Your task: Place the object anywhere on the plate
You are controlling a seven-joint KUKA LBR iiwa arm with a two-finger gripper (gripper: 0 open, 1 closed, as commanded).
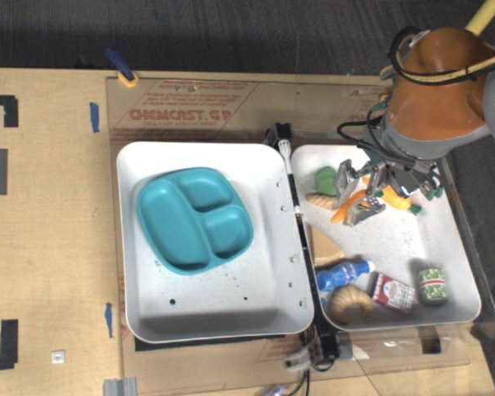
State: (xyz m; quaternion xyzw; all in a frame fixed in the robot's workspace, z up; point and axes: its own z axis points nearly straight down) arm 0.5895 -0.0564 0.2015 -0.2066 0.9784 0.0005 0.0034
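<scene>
1. A tan bench (49, 262) bears two white bins side by side.
2. In the right bin (441, 246), the gripper (359, 195) is seen clenched on an orange carrot (348, 207).
3. A green toy (327, 177) lies just beside it; a bottle (343, 274), carton (393, 292) and can (431, 285) lie nearer the front.
4. A teal plate (195, 218) is set in the left bin (148, 304).

teal plate (195, 219), white bins (140, 287), orange carrot (347, 207)
</scene>
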